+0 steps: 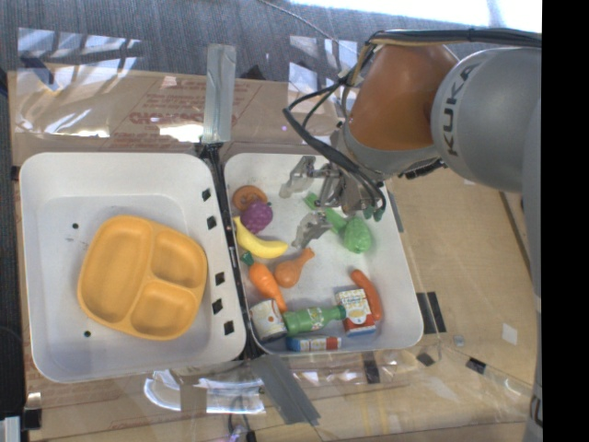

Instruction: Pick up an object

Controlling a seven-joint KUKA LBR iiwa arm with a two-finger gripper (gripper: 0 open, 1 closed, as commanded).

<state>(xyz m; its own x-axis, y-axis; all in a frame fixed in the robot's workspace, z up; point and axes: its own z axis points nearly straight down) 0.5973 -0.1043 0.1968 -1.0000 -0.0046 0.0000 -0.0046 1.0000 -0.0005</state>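
Left, yellow tray (141, 276) in bin (41, 178)

arm (479, 109) in from the right, orange band (396, 95) just above the wrist, wrist angled down-left; gripper (304, 203) low, both fingers (296, 177) spread apart with a clear gap, nothing seen between them
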